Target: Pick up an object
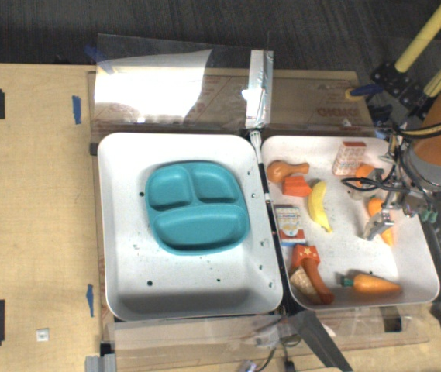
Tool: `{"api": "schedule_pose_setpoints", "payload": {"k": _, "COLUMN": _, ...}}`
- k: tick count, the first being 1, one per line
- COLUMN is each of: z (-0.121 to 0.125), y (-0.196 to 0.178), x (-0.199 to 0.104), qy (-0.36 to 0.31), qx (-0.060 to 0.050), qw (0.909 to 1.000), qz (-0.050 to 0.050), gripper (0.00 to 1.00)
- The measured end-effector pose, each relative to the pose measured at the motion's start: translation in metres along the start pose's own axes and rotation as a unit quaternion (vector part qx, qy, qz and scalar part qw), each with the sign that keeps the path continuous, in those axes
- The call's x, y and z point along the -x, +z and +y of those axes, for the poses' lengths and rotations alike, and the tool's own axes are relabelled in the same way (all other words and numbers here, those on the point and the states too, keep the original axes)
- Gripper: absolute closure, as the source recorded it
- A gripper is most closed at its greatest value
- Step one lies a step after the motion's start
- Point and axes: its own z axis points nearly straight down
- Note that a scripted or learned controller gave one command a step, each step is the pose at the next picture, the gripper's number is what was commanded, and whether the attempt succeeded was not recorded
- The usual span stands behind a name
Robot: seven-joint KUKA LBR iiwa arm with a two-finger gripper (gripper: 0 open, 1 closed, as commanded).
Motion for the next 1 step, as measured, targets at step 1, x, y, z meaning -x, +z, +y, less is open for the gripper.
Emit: {"api": "schedule_pose_setpoints", "payload": {"k": 1, "z": 0.0005, "y": -0.0148, "x": 0.0044, "qy": -0.001, "qx": -0.002, "qw": 1.0, "qz": -0.007, "gripper": 1.0}}
